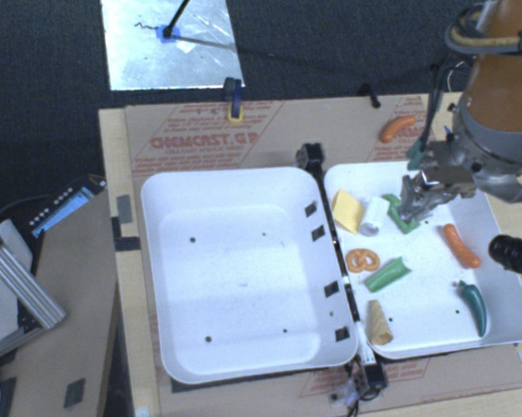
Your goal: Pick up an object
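The right bin [516, 317] holds several toy foods: a yellow cheese wedge [347, 211], a small white piece [370, 229], a pretzel [363, 260], a light green pod [387, 274], an ice-cream cone [379, 322], an orange sausage [461, 244], a dark green pepper [473, 307] and a green block [398, 214]. My gripper [412, 206] hangs low over the bin's upper middle, right at the green block, partly covering it.
The left bin [166, 211] lies beside it, joined by a black hinge strip [334, 260]. An orange sausage [397, 128] rests on the cardboard behind the right bin. A black cylinder [520, 258] juts in at the right edge.
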You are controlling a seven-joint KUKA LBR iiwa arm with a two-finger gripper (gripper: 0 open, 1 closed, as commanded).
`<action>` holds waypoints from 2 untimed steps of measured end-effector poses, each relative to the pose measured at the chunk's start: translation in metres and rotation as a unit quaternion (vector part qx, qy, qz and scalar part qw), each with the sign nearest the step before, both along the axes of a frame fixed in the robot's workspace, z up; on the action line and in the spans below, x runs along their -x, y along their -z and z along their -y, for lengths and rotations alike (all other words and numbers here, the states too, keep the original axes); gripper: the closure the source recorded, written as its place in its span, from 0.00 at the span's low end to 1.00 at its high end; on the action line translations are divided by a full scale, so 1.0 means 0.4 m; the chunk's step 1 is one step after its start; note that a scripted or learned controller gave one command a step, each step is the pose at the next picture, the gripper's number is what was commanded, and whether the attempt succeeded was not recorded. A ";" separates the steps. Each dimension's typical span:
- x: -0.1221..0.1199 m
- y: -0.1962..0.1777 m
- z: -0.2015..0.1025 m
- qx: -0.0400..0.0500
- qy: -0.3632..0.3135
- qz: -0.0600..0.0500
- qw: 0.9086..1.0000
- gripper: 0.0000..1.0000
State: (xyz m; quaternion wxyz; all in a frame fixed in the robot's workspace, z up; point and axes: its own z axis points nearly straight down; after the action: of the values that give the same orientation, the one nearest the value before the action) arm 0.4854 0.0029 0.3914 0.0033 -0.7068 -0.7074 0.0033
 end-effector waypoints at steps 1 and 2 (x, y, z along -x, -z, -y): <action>-0.153 -0.010 -0.025 0.000 -0.002 0.007 1.000 1.00; -0.403 0.175 -0.325 -0.002 -0.006 0.009 1.000 1.00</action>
State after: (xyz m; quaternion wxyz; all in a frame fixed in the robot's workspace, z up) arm 0.6467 0.1330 0.3216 -0.0016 -0.7024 -0.7117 -0.0043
